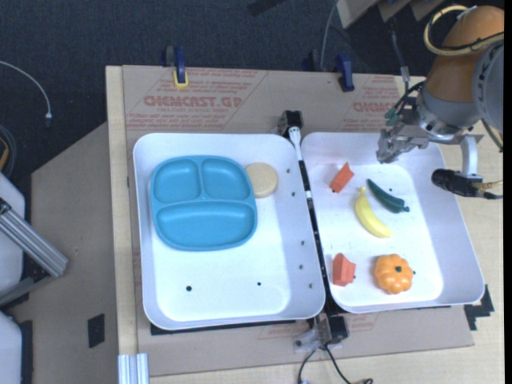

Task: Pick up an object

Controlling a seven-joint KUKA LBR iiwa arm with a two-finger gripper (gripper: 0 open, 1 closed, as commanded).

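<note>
Yellow plastic banana [372,214] touches the dark green pepper [386,197] — a descent there may nudge both. Grey two-finger gripper [390,152] hangs above the right bin's [448,238] far end — its grip unreadable.

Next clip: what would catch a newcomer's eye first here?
Probably the blue divided tray in the left bin, with a pale round disc at its upper right corner. Next, the right bin's bright toys: a yellow banana, an orange pumpkin, and the gripper above its far edge.
</note>
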